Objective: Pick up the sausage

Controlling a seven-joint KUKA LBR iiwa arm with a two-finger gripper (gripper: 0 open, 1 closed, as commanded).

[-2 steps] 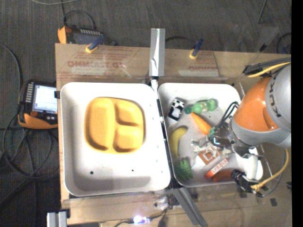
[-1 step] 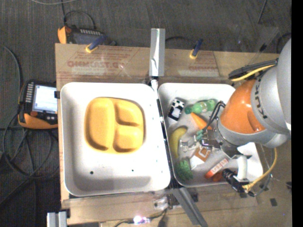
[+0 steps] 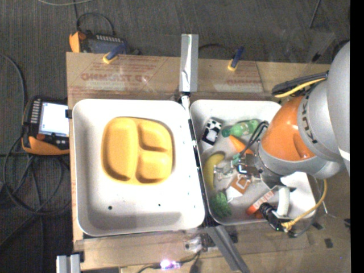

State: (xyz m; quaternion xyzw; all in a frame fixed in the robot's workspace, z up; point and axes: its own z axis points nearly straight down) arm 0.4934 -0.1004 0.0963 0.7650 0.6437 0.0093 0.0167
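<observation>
Reddish-orange and stubby, so probably the sausage (image 3: 260, 201), lying loose near the front edge of the right bin (image 3: 307, 195), broccoli (image 3: 220, 205) off to one side and banana (image 3: 212, 166) further in. Can't tell if the jaws are released or clenched, tucked under the orange-banded arm (image 3: 290, 138) hovering over the clutter just beside it. Doesn't look picked up yet, so grasp and lift both left to do.
</observation>
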